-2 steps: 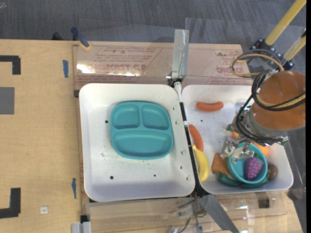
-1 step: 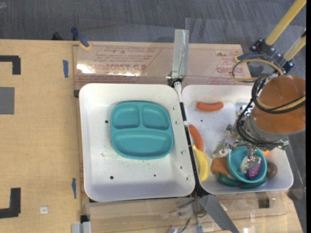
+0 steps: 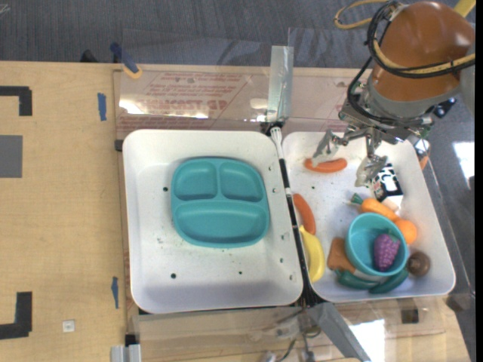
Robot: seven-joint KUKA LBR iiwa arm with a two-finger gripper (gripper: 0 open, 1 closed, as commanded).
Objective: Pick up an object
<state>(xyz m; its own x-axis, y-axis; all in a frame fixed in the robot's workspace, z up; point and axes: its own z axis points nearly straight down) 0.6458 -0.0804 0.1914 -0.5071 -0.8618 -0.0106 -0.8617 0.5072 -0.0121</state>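
Note:
My gripper (image 3: 349,159) hangs over the far part of the right bin (image 3: 438,277), open, its two fingers spread wide with nothing between them. The left fingertip (image 3: 326,149) stands just above a small orange-red sausage-shaped piece (image 3: 327,166). The right fingertip (image 3: 369,170) is next to a black-and-white item (image 3: 389,184). A second orange-red piece (image 3: 305,211) and a yellow banana (image 3: 312,254) lie along the bin's left wall. Nearer the front stands a teal bowl (image 3: 368,247) holding purple grapes (image 3: 386,251).
An orange carrot (image 3: 377,207), an orange (image 3: 407,231), a brown ball (image 3: 417,262) and a brown piece (image 3: 339,256) crowd round the bowl. The left bin (image 3: 143,277) holds a teal divided plate (image 3: 220,202). A metal post (image 3: 281,81) stands behind the bins' divider.

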